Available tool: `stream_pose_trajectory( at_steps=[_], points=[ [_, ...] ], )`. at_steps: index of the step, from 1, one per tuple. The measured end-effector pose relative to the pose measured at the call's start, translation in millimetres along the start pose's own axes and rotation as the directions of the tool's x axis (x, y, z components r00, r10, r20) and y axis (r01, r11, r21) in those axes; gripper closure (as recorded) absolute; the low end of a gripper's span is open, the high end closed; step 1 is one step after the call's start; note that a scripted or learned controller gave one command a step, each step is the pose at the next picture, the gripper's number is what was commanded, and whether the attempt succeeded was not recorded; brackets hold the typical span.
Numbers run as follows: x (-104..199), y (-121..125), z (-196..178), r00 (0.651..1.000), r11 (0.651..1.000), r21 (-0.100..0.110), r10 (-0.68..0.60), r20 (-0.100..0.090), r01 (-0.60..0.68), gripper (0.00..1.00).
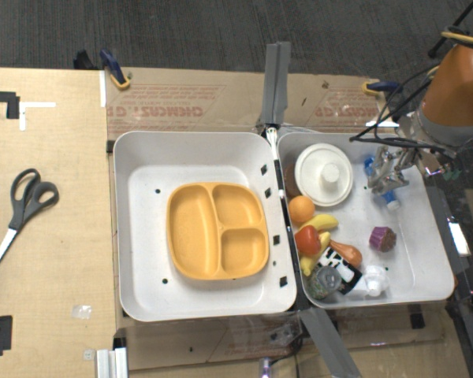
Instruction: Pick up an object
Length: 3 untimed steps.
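The bench (47,290) carries two shallow white bins side by side. The left white bin (134,235) holds a yellow-orange plastic divided plate (218,231) with three compartments, lying flat near its middle. The right white bin (426,274) holds all the small things that could be picked.

The grey arm with its orange band (456,85) reaches in from the right and hangs over the far right part of the right bin. Its gripper (388,176) sits low over the bin floor, just right of a round white lidded bowl (324,174). A small blue and white object (389,201) lies right under or at the fingertips, but the metal parts and cables blur together there, so whether the gripper is released or clenched, and whether it touches that object, cannot be told.

The other candidates lie apart from the gripper: an orange ball-shaped fruit (301,209) and a yellow toy banana (323,224) near the divider, a red toy tomato (307,240) just nearer, a black and white packet (340,268) with a grey-green round piece (325,283) at the near edge, and a small purple cupcake-like toy (382,239) alone on the floor to the right.

As a judgement, the task looks unfinished: nothing is visibly lifted, and every object seems to rest in the bin. A secure grasp and a lift are still left.
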State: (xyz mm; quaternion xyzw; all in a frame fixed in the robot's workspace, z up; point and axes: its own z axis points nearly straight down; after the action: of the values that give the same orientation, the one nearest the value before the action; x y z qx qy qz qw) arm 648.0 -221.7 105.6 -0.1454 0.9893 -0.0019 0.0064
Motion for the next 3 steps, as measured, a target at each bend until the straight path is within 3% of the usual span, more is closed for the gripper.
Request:
stream_pose_trajectory(
  at_steps=[1,2,3],
  points=[
    [42.2,13.6,11.9,0.993,0.994,-0.003,0.114,-0.008,-0.114,0.00],
    [111.9,67.7,11.8,0.990,0.990,-0.004,0.139,-0.011,-0.139,0.00],
    [36.1,30.4,11.0,0.999,0.999,-0.004,-0.038,-0.005,0.038,0.00]
  ],
)
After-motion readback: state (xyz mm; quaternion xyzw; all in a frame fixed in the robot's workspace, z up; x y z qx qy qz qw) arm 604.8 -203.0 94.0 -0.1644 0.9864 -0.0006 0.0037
